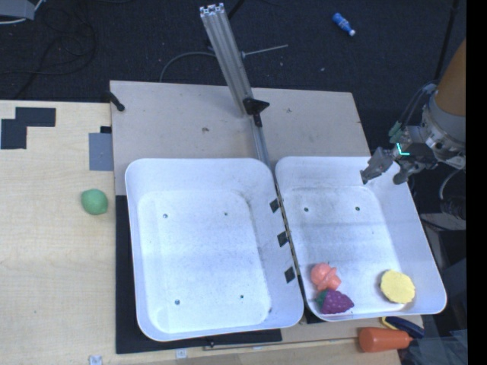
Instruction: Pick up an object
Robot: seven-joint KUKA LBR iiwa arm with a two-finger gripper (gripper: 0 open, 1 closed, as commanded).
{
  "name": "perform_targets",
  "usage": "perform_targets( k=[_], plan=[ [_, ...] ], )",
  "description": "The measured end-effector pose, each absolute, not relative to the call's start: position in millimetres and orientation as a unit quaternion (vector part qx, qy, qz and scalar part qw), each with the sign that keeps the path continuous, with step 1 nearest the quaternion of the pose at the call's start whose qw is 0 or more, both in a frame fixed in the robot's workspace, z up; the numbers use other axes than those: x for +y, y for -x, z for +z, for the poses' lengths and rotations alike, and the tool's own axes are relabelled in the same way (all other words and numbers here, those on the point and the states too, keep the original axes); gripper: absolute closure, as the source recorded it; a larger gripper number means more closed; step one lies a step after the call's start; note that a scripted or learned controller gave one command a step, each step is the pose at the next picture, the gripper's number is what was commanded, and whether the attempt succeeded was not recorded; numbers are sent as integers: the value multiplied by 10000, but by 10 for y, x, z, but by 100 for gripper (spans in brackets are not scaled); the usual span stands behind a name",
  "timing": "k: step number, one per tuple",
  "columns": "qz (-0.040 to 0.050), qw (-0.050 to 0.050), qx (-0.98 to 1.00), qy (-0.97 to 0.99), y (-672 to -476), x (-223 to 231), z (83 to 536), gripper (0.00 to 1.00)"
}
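1. The gripper (386, 171) sits over the upper right rim of the right bin (358, 226), near that bin's far corner. Its 2 dark fingers look spread apart with nothing between them, so it's open and carrying nothing.

2. The pickable stuff is bunched at the near end of the same bin: a pink-orange toy (326, 275), a purple grape bunch (335, 303) just beside and below it, and a yellow round piece (397, 287) off toward the bin's right wall.

3. The key relation: everything lies toward the viewer from the gripper, almost the full length of the bin away. The yellow piece is pretty much straight down the picture from the fingers, while the pink and purple ones are down and to the left.

4. My guess is the yellow piece is the easier shot. It sits apart from the other 2, though it is near the wall, which could crowd a finger. The pink toy and grapes look close enough to touch, so a grab there might knock one aside.

5. The left bin (198, 242) holds nothing pickable. A green ball (94, 201) lies on the bench outside the bins, and an orange object (383, 339) sits below the right bin's near rim.
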State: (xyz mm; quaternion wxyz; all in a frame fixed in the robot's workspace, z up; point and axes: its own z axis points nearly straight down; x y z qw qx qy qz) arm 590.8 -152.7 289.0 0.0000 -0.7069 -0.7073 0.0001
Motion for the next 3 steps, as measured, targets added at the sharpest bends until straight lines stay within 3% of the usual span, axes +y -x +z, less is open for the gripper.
perform_targets(
  k=[1, 3],
  plan=[
    [1, 1, -7073, 7069, -5908, -1527, 2889, 0],
    [13, 17, -7074, 7068, -5909, -1479, 1830, 0]
  ],
)
